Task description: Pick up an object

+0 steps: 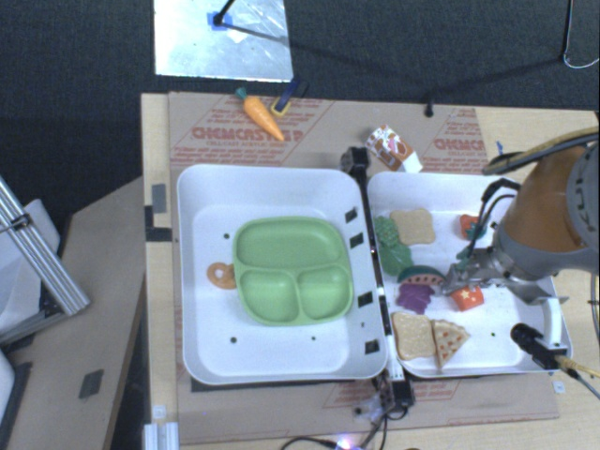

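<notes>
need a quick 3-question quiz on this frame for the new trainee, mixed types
1. True or false: the green tray sits in the right bin.
2. What lies on the bench outside the bins, behind the left bin? A) carrot B) pizza slice C) pretzel
3. Fill in: the gripper is over the ___ bin.

Key
1. False; it sits in the left bin, with the pretzel beside it.
2. A; the carrot. The pizza slice is in the right bin.
3. Right, close to a red piece.
</notes>
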### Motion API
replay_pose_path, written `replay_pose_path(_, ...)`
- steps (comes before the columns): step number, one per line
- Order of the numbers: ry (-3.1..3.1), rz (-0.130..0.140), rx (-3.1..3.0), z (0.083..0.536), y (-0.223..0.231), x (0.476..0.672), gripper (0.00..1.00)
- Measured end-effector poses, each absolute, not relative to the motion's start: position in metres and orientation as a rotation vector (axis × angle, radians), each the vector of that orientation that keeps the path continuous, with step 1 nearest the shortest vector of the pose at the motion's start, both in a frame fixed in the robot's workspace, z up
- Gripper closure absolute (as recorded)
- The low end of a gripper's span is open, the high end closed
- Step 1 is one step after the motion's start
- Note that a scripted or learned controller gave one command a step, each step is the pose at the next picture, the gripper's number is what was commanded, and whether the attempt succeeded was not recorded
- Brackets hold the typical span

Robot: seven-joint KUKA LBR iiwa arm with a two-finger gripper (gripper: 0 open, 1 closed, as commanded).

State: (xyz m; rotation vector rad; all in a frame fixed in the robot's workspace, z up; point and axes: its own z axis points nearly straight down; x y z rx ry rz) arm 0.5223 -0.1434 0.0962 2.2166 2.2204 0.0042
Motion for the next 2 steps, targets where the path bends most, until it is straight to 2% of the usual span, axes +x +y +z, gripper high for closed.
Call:
replay_pose_path(1, 2.223, 0.005, 2.214, 0.144, -0.137, 0.518, 1.00)
replay_pose_path(2, 2.223, 0.007, 2.210, 0.199, -0.131, 0.529, 1.00)
